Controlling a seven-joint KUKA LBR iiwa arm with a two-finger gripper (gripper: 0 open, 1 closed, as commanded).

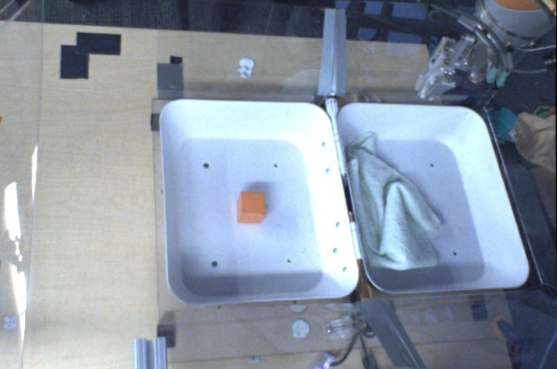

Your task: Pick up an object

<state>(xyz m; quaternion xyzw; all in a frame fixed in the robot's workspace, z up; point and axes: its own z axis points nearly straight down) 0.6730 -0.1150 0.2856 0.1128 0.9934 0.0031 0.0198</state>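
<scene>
I saw the gripper [446, 70] at the upper right of the frame, beyond the right bin [487, 141]; its fingers seemed slightly apart, holding nothing. The orange cube [251, 207] lay in the left bin [187, 132], mid-frame. A pale cloth [392, 206] lay in the right bin.

Orange cube [251, 207] in the white left bin [178, 211]; pale grey-white cloth [390, 215] in the white right bin [487, 184]; black patches [87, 52] at ten o'clock on the tan bench [87, 184].
</scene>
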